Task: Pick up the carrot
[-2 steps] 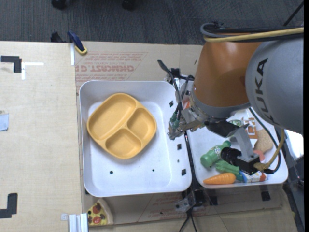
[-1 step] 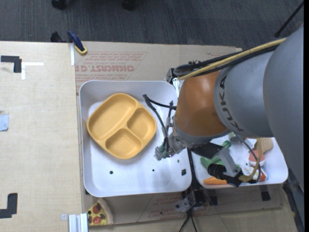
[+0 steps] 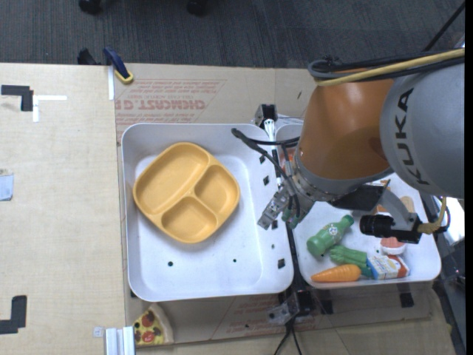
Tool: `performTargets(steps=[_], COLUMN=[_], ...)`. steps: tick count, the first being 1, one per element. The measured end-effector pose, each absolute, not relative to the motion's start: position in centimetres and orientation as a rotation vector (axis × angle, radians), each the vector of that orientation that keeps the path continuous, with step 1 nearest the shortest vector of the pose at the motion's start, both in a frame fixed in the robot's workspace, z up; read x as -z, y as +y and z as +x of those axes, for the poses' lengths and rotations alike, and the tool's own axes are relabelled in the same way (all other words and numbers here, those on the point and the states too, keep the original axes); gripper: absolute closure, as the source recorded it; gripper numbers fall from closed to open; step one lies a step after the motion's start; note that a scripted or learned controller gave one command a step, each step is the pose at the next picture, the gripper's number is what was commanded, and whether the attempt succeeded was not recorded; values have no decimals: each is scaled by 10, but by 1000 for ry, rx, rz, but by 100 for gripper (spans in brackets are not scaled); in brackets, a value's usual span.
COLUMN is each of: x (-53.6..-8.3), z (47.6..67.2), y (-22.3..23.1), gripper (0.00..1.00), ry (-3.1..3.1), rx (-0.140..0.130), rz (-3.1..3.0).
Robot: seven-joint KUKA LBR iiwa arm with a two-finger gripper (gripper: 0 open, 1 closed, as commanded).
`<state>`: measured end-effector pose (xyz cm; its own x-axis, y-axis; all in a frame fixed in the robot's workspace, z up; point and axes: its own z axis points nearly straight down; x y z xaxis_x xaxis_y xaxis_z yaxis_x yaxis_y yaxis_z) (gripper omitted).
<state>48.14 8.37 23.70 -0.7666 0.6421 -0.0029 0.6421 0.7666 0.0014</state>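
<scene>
— Which step is in hand?
— The approach, it is judged: nothing is seen held by the gripper (image 3: 275,211), and whether it is spread or pressed together cannot be told.
— And the carrot (image 3: 337,274)?
— It is found in the right bin (image 3: 429,261), below and right of the gripper, apart from it, beside the green bottle (image 3: 330,235). A move across and a descent are called for.

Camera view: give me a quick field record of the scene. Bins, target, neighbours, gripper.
left bin: holds a yellow three-compartment plate
right bin: holds the toys
carrot: lying flat near the right bin's front edge, not held
neighbours: green bottle just behind the carrot, small carton to its right
gripper: over the divide between the bins, left of the carrot
finger state: cannot tell
bench extra: pizza slice toy in front of the left bin
</scene>
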Motion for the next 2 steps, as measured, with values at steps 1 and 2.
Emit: performTargets(steps=[1,2], x=[-181,-189], z=[479,481], y=[120,119], gripper=[100,100], ry=[3068,3064], rx=[2,0], rz=[683,691])
